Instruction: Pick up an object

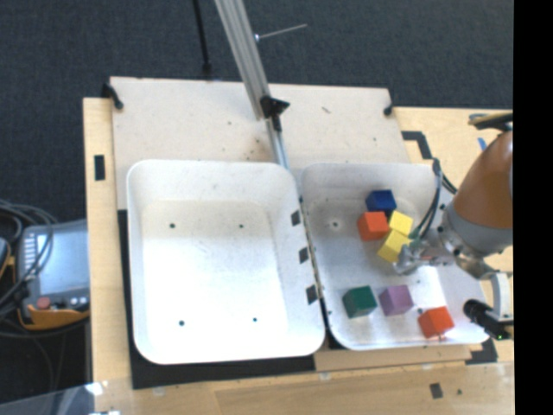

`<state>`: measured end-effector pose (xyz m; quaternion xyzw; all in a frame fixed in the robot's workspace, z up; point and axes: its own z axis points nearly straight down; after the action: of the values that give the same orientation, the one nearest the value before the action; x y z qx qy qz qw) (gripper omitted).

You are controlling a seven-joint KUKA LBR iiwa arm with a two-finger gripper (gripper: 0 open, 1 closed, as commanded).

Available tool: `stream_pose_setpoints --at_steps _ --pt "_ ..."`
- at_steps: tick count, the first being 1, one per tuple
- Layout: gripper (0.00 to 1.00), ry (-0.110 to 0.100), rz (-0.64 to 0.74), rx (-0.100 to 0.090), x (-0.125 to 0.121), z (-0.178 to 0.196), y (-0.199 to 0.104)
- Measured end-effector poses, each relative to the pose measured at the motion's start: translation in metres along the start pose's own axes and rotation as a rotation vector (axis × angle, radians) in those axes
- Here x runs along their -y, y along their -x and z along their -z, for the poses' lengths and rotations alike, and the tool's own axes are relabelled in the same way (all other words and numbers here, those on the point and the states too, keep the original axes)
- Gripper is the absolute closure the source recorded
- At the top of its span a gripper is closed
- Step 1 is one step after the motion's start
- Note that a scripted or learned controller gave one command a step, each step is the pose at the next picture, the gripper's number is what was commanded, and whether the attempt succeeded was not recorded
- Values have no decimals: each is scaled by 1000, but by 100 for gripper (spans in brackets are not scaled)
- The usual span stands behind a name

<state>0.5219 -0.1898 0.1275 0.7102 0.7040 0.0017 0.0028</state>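
The right bin (341, 335) holds several small blocks. A blue block (380, 201), an orange block (372, 226) and two yellow blocks (401, 223) (390, 246) cluster near its middle. Along the front lie a green block (359, 301), a purple block (396, 300) and a red block (436, 322). My gripper (411, 258) reaches in from the right and hangs low, right beside the lower yellow block, at its right edge. The arm's grey wrist and orange band (491, 184) hide the bin's right side.
The left bin (138, 232) sits beside the right one, with a divider edge between them. A slanted metal pole (246, 50) rises behind the bins. A pendant and cables (43, 275) lie off the bench at the left.
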Motion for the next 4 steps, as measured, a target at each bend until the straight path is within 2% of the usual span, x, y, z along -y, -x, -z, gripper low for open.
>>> stream_pose_setpoints --at_steps 1,2,3,4 --pt "100 2 11 2 -7 61 9" --pt "100 1 12 1 -9 104 11" --pt "100 -5 15 -1 -20 96 -40" --pt "100 -4 18 -4 -25 104 -102"
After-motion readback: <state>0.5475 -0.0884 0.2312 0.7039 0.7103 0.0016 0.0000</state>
